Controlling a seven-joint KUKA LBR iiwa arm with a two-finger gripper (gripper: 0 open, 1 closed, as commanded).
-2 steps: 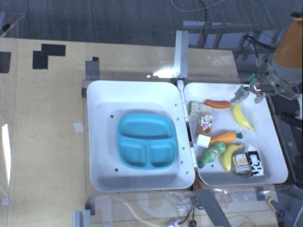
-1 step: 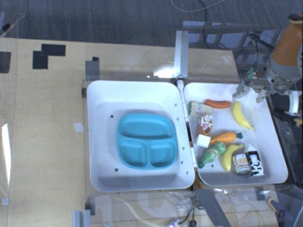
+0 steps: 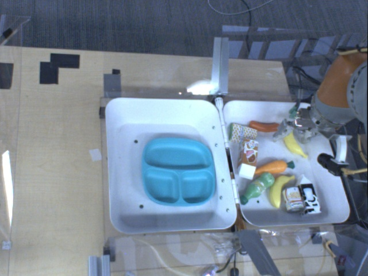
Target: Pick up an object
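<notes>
You see two bananas [image 3: 295,145], one carrot [image 3: 271,167], one blue tray [image 3: 178,171], two white bins [image 3: 115,154], wooden tabletop [image 3: 52,171], dark carpet, gripper [image 3: 300,121] fingers state you cannot tell.

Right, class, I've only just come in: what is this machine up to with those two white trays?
A grey arm with an orange band reaches in from the right, its gripper low over the right bin, beside a yellow banana and an orange sausage-like toy. That bin also holds a carrot, a green bottle, another banana and small cartons. The left bin holds a blue divided tray. Nothing visibly sits between its fingers yet.
</notes>
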